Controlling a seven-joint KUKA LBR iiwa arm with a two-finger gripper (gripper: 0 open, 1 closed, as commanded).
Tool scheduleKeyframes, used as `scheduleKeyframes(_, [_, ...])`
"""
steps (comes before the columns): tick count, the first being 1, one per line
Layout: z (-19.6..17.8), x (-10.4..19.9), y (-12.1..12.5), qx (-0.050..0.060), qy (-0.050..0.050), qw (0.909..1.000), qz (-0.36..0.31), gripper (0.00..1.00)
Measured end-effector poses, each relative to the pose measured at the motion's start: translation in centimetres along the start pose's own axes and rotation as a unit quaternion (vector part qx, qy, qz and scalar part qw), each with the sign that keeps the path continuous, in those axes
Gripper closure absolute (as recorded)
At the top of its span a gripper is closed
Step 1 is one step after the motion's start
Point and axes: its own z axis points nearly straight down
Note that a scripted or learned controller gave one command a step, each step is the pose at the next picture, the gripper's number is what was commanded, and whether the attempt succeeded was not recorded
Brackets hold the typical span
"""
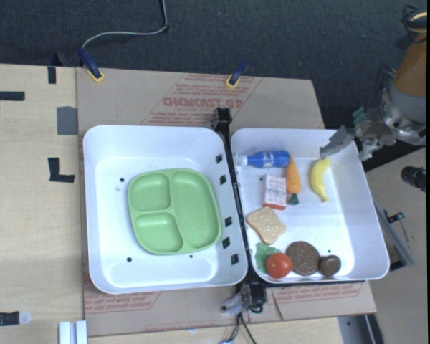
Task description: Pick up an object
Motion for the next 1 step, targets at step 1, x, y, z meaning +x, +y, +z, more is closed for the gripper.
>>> scheduleKeyframes(1, [9.19, -0.89, 5.23, 0.001, 0.0, 1.0, 0.0, 0.0])
